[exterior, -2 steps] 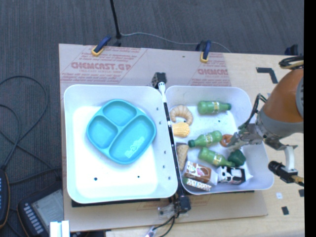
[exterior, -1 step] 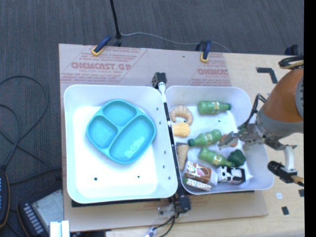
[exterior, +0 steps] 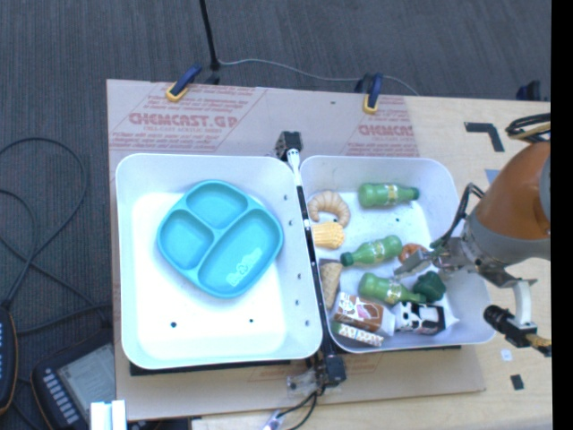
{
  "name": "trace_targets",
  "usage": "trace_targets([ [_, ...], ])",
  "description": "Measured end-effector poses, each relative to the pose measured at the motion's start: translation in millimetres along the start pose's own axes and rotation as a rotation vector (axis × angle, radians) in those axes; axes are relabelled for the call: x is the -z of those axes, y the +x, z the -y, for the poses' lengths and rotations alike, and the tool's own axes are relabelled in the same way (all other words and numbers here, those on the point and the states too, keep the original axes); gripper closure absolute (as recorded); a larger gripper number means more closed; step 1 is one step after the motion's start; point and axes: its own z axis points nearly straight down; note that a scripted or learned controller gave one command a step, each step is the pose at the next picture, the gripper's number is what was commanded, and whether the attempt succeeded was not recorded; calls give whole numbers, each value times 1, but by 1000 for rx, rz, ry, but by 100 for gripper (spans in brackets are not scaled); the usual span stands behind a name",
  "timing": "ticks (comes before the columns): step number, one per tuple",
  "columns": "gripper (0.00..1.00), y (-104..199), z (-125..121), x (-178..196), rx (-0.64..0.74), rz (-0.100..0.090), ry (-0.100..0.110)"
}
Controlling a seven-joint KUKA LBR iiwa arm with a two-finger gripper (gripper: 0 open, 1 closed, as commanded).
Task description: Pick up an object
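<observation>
The end effector (exterior: pixel 421 260) sits low over the right side of the right bin (exterior: pixel 439 170), reaching in from the arm's grey wrist and orange band (exterior: pixel 524 195). Its metal fingers point left toward the middle of the clutter, but how far apart they stand I cannot tell, and nothing is plainly caught between them. Just beside the tips lie a small orange-red piece (exterior: pixel 414 251) and a dark green toy (exterior: pixel 431 286), with a green bottle (exterior: pixel 385 288) touching or nearly touching that toy.

The step in hand looks like the approach or descent onto a target, not a lift. Any of these three could be the object meant; the dark green toy and the bottle below the tips seem closest. The next move calls for settling on one item and closing squarely on it, which is awkward where the things crowd together.

Further out, a second green bottle (exterior: pixel 373 251) lies to the left, a third (exterior: pixel 389 194) near the far wall, then a croissant (exterior: pixel 329 205), a corn cob (exterior: pixel 327 235), a waffle cone (exterior: pixel 330 280), a brown snack packet (exterior: pixel 359 317) and a black-and-white cow figure (exterior: pixel 419 316). The left bin (exterior: pixel 143 330) holds a blue divided plate (exterior: pixel 220 237). Both bins rest on the desk (exterior: pixel 501 392)
</observation>
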Motion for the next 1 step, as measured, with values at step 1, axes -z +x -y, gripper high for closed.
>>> trace_targets([
  [1,0,10,18,-4,-8,8,7],
])
